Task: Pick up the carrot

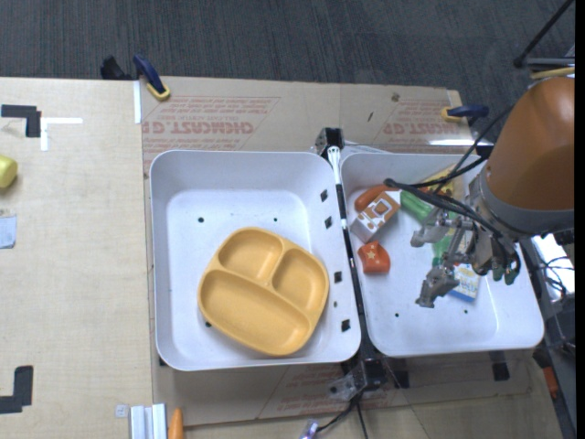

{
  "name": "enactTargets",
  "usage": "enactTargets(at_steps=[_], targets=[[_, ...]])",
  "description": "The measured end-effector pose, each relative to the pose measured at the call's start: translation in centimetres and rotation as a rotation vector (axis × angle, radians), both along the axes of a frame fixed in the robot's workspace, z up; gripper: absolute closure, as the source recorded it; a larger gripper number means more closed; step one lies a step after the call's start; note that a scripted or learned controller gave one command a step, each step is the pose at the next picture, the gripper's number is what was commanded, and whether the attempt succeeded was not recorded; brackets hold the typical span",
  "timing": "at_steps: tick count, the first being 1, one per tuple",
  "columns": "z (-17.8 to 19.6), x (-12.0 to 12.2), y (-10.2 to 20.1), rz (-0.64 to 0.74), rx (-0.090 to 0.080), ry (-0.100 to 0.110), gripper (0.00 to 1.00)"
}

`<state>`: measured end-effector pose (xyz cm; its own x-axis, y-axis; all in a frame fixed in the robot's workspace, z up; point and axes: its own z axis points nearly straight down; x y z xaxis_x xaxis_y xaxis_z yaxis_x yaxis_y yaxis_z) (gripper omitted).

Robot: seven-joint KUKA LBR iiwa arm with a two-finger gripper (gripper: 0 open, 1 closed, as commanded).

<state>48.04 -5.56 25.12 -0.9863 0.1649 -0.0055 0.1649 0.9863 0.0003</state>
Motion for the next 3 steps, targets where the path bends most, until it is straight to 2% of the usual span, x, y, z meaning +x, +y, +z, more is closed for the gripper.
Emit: enactTargets(at_steps=[1,2,3], targets=[[-6.0,-0.1,8.2,-0.137,0.001,0.004,0.0],[11.0,5.1,11.7,0.154,-0.001,-0.002,0.0],[5.9,2.2,19.9,0.564,0.0,0.002,0.0]])
